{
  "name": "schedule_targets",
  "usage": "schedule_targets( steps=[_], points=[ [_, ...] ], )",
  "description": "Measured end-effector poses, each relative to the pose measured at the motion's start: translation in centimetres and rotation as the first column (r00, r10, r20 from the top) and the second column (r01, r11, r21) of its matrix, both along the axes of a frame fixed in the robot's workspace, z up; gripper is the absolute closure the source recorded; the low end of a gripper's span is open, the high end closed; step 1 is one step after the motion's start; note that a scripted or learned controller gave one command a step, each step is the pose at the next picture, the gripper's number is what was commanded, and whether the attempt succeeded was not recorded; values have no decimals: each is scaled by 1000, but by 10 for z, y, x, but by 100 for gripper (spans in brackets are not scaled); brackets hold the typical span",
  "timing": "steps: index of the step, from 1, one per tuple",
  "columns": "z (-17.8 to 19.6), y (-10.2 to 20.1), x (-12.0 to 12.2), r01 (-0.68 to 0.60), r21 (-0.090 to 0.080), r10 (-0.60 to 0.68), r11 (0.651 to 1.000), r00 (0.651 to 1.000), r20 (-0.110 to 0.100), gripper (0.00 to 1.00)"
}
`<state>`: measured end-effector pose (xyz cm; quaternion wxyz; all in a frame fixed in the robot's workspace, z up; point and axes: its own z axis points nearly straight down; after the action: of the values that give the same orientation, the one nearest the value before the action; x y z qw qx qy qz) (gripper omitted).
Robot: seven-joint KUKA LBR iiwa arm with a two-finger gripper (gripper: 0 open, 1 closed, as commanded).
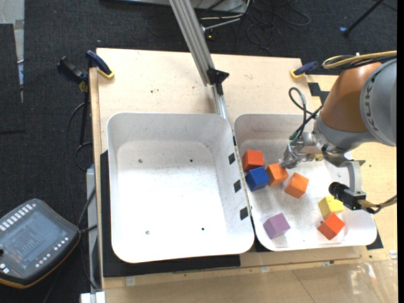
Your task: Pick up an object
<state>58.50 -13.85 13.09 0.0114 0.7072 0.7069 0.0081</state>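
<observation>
The pincer, opening unclear, hovers just right of a small orange cube: probably light, rigid; grip opposite flat faces.

A wooden bench carries two shallow white bins side by side. The left bin holds no blocks. In the right bin, near its left wall, an orange-red cube sits just above a blue cube, with a small orange cube touching the blue one. Another orange cube lies near the bin's middle. A purple cube rests by the near edge. A yellow cube and a red-orange cube sit in the near right corner. The gripper hangs just above the small orange cube.
</observation>
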Motion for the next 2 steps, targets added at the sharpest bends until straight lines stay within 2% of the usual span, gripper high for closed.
schedule_targets(
  steps=[1, 2],
  points=[
    [59, 7, -4, -3, 3, 4, 1000, 1000, -22, 100],
    [108, 7, -2, -4, 2, 4, 1000, 1000, -20, 100]
  ],
)
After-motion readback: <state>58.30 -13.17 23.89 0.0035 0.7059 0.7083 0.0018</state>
